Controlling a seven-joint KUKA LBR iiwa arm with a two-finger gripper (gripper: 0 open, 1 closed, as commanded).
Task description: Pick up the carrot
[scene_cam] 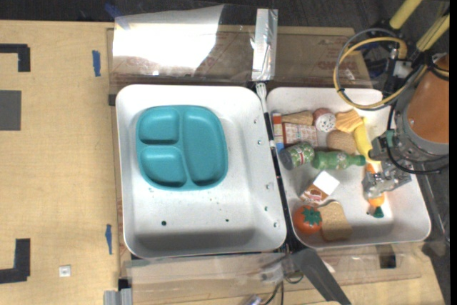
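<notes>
The silver two-finger gripper (379,186) is hanging low over the right white bin (414,221), near its right wall, w/ the grey arm and its orange band (434,111) coming in from the right. Can't tell whether it is grasping anything; the tips are blurring into the bin floor. Directly under it, touching or nearly so, one small orange carrot w/ a green tip (376,209) is lying on the bin floor, approx. at the right edge of the pile.

Further left in the same bin, one yellow banana-like piece (362,141) is lying beside one green bottle on its side (323,157). One white-and-red carton (320,187), one red tomato w/ green top (309,220) and one tan bread slice (335,220) are sitting toward the front. At the back: one red-labelled box (293,131), possibly one speckled round item (325,121).

The left white bin (243,221) is holding one teal three-compartment plastic tray (183,146).
</notes>
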